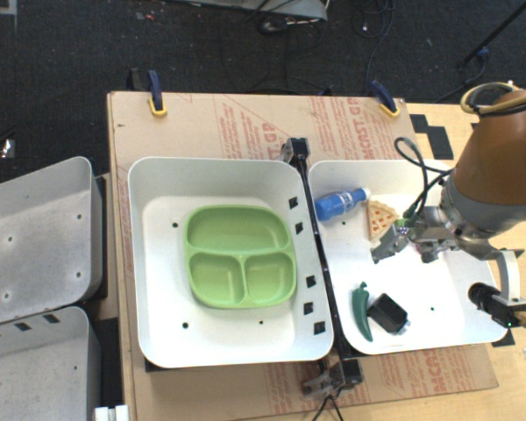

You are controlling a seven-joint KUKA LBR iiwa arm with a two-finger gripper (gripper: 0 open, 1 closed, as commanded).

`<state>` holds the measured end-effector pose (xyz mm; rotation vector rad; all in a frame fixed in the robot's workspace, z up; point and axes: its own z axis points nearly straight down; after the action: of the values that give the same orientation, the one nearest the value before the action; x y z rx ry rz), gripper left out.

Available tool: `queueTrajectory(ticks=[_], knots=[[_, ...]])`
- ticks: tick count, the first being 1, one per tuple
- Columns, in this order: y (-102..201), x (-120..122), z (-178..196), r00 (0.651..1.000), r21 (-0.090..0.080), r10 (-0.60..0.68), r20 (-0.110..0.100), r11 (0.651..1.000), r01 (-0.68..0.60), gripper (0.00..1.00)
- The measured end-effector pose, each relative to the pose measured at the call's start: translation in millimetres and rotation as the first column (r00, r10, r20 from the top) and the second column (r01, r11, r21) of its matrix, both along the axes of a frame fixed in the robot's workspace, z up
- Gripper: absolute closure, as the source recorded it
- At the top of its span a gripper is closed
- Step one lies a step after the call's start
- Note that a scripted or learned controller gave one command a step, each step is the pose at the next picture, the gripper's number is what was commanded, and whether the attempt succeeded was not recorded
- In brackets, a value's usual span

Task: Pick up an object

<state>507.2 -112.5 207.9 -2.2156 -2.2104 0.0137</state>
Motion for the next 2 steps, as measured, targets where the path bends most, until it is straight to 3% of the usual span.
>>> queueTrajectory(ticks=[1, 2], knots=[[0.3, 2.9, 6.6, 1.0, -0.002, 0.003, 0.014, 1.0, -0.003, 0.0], [-7.0, 4.3, -53.5, 1.0, -0.001, 0.0, 0.011, 1.0, 0.0, 0.0]])
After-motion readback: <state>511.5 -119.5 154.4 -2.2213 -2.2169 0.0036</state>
